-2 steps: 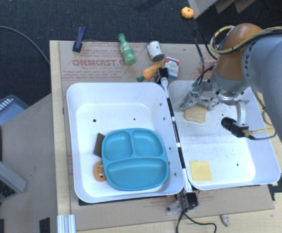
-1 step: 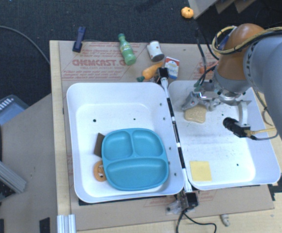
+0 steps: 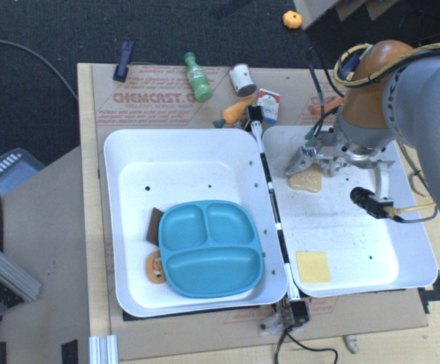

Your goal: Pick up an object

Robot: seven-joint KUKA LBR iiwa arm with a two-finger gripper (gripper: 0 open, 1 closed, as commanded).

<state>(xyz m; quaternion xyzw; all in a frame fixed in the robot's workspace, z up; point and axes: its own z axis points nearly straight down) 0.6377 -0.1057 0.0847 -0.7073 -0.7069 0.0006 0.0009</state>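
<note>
My gripper (image 3: 312,160) hangs low over the back left corner of the right bin (image 3: 410,268). Just under and in front of it lies a flat tan piece like a slice of bread (image 3: 306,181); whether it touches the gripper is unclear. A yellow square slice (image 3: 312,266) rests near the same bin's front left corner. In the left bin (image 3: 129,165) sits a blue divided plate (image 3: 209,247), with a dark brown block (image 3: 155,225) and a small orange pretzel-like piece (image 3: 155,268) tucked against its left edge.
Behind the bins on the board lie a green bottle (image 3: 198,77), a white can (image 3: 241,79), a small carton (image 3: 268,105), an orange carrot-like toy (image 3: 234,112) and a blue item (image 3: 123,61). The bulky arm (image 3: 417,89) covers the right bin's back right.
</note>
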